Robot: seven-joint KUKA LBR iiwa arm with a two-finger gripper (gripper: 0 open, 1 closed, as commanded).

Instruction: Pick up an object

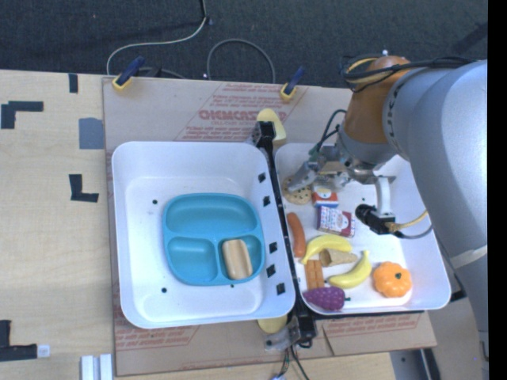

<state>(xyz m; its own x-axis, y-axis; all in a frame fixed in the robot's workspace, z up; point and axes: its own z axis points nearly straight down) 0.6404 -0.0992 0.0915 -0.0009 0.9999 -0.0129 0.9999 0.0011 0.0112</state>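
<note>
Barely started: my jaws [317, 176] hang low in the right bin [424, 248], over the cookie [299, 194] and small carton [333, 219]. Whether they're open or closed, I can't tell. Nothing lifted yet.

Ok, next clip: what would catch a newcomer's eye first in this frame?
Probably the bright blue plastic divided tray in the left white bin, with a tan bread roll in its lower right compartment. Next, the cluster of toy food in the right white bin: two yellow bananas, an orange pumpkin, purple grapes. The grey arm with its orange band reaches down over that bin's upper part.
</note>
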